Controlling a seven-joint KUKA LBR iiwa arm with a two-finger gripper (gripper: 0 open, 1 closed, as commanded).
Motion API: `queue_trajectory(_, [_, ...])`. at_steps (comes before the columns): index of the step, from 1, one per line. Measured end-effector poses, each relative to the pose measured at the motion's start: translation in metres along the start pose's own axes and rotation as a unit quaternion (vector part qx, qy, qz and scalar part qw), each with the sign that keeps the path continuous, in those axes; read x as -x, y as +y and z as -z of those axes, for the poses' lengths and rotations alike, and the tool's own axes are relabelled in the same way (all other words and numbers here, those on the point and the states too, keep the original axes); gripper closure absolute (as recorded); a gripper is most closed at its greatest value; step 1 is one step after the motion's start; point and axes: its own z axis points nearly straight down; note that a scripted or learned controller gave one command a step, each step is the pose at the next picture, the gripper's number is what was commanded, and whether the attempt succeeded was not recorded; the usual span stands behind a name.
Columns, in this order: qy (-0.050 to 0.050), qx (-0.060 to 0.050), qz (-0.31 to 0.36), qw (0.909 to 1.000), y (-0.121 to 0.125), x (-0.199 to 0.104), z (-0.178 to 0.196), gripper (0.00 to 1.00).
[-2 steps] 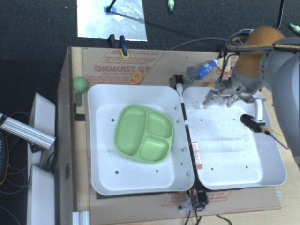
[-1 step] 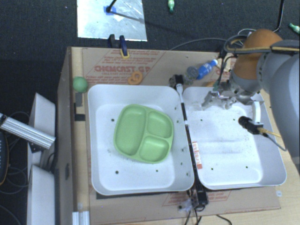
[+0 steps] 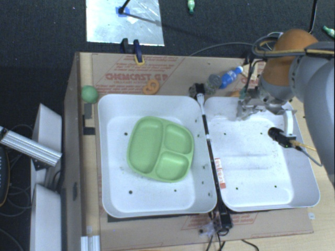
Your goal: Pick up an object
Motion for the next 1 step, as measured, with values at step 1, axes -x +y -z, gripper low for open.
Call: queue_trajectory(1, [0.000,0.000,0.000,1.0000,-0.0001,0.0000,-0.0001,0.00])
